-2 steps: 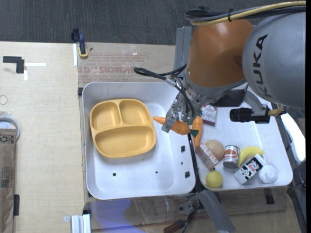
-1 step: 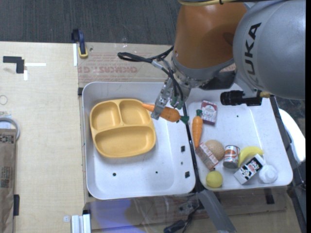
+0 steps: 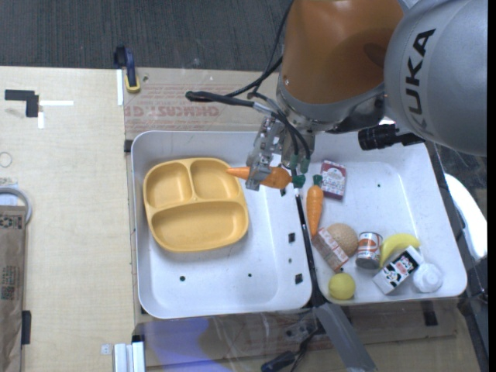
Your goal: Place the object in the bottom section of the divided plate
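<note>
A yellow divided plate point(image 3: 155, 208) lies in the left bin point(image 3: 225, 293), with two small sections at the top and one wide section point(image 3: 198, 227) at the bottom. An orange toy carrot point(image 3: 260, 177) hangs just off the plate's upper right rim, its tip pointing left toward the plate. My gripper point(image 3: 271, 167) is shut on this carrot from above, over the left bin near the divider. The arm's orange band and grey wrist hide the bin's back edge behind it.
The right bin point(image 3: 403, 184) holds a second carrot point(image 3: 314, 206), a small red and white box point(image 3: 333, 180), a brown bun point(image 3: 342, 240), a can point(image 3: 369, 249), a banana point(image 3: 399, 246), a lemon point(image 3: 342, 286) and a cow-print carton point(image 3: 397, 273).
</note>
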Robot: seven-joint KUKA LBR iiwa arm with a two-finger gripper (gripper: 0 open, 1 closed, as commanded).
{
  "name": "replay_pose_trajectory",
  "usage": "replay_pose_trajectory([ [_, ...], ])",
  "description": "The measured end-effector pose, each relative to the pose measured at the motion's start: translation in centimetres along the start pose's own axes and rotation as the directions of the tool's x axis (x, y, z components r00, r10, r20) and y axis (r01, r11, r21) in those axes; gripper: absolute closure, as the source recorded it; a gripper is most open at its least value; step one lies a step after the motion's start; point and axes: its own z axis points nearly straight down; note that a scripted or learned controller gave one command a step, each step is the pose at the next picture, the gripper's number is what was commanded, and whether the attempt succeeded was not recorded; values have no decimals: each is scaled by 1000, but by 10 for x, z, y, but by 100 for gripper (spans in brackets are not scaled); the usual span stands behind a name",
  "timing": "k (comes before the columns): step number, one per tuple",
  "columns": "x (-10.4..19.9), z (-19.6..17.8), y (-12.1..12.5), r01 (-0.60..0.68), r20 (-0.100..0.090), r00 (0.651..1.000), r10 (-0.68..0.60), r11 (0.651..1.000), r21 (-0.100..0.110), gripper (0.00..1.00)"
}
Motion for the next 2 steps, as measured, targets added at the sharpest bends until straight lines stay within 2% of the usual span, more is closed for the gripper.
replay_pose_trajectory([
  [1, -10, -74, 16, 164, 0, 986, -164, 986, 0, 100],
  [2, 26, -127, -7, -421, 0, 907, 421, 907, 2, 100],
])
